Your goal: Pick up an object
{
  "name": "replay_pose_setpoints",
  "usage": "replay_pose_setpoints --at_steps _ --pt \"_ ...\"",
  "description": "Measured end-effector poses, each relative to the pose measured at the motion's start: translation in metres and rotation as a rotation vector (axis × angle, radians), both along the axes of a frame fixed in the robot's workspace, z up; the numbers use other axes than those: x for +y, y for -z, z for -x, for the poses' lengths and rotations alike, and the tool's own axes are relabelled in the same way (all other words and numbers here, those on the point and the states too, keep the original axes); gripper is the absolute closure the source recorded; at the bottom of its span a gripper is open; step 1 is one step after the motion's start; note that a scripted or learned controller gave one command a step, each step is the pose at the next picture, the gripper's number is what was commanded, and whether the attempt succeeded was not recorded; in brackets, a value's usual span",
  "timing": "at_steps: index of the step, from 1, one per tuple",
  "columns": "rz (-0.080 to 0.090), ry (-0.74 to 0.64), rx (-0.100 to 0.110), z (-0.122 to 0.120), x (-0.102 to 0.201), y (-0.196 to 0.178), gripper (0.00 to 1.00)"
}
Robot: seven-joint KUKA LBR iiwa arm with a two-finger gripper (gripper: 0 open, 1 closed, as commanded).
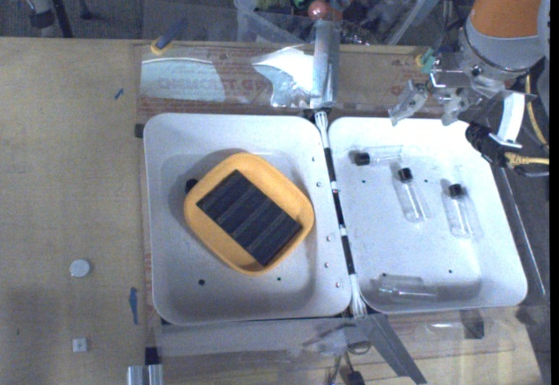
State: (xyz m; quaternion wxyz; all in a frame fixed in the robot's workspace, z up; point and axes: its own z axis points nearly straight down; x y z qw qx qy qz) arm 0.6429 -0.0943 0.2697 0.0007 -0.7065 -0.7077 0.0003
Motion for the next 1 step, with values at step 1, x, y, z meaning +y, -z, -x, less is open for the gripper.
replay_pose_setpoints --at_steps 1 --pt "0.001 -0.081 -0.002 0.0353 -0.0312 0.1171 0.0"
